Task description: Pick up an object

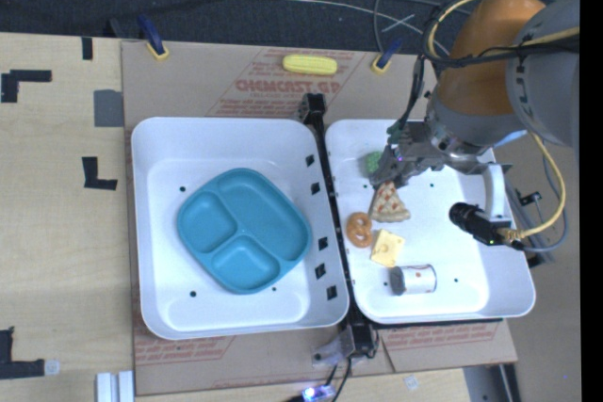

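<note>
Camera view: holding a blue divided plate (243, 229) in left bin (151, 202); pizza slice (387, 203), pretzel (358, 229) lying in right bin (509, 292); gripper (400, 155) jaws' opening impossible to tell, hiding a green item (374, 164).

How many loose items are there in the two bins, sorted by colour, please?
Blue: 1, divided plate
Green: 1, partly hidden item
Yellow: 1, cheese wedge
Orange-brown: 2, pizza slice, pretzel
Silver: 1, small can
Total: 6
</note>
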You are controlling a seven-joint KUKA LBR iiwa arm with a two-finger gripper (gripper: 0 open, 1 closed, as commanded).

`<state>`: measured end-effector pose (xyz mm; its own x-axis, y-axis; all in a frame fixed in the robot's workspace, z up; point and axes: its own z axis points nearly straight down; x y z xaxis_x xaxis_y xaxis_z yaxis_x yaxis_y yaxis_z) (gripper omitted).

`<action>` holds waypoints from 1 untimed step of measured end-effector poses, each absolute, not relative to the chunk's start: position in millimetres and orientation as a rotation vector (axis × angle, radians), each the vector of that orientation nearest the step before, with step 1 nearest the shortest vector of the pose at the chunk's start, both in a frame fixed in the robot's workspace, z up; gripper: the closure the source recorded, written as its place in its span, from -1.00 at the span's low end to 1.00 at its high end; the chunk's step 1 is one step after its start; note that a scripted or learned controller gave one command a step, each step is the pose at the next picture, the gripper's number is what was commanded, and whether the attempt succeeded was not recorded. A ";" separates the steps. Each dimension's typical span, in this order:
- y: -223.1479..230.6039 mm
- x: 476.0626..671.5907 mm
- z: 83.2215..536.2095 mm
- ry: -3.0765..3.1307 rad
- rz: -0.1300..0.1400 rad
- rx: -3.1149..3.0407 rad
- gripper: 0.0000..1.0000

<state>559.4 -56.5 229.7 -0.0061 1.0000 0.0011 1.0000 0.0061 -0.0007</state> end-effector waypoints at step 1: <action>-8.8 559.7 220.0 -2.226 0.002 -2.214 1.00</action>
<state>559.7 -8.8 220.0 -0.0053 1.0000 0.0005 1.0000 0.0053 -0.0025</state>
